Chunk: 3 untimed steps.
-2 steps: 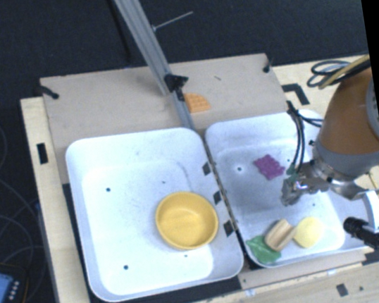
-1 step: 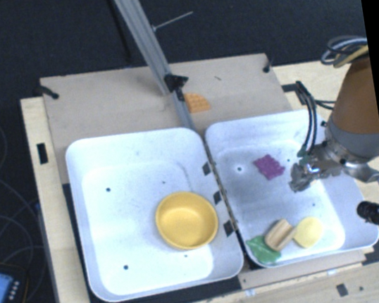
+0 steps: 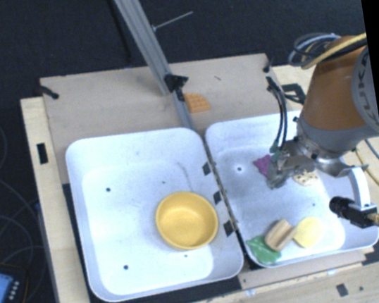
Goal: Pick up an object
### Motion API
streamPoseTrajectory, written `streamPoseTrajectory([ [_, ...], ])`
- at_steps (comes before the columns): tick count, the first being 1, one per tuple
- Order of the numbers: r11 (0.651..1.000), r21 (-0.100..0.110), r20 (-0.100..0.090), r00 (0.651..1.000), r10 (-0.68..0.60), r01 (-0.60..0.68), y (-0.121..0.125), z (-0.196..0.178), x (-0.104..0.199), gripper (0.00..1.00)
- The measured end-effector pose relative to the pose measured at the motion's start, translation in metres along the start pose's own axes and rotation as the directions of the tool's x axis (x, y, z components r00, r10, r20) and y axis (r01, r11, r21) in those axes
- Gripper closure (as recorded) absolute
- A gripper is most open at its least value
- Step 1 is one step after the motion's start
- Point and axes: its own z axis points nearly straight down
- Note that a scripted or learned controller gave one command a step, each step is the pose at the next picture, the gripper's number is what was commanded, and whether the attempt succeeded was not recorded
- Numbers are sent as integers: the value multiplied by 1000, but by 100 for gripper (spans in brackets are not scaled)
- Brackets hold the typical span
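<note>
My gripper (image 3: 279, 174) hangs low over the middle of the right bin (image 3: 245, 142). A small purple thing (image 3: 262, 165) lies just left of the gripper, touching or nearly touching it. At the bin's front lie a tan block (image 3: 277, 234), a yellow rounded piece (image 3: 308, 232) and a green thing (image 3: 261, 249) in the front left corner. A small pale speckled object (image 3: 306, 178) peeks out beside the wrist. A yellow bowl (image 3: 186, 220) sits in the left bin (image 3: 106, 167) toward its front right.
A grey metal rail (image 3: 148, 47) slants down from the top to the divide between the bins. A small orange tag (image 3: 197, 102) lies on the bench behind them. The arm's orange band (image 3: 338, 99) covers the right bin's far right side.
</note>
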Motion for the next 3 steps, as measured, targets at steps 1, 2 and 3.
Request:
streamPoseTrajectory([
  [1, 1000, 0, 0, 1000, 0, 0, 21, -3, 40, 100],
  [2, 1000, 1, -1, 1000, -1, 1, 45, 0, 92, 100],
  [3, 1000, 1, 0, 1000, 0, 0, 57, 3, 142, 100],
])
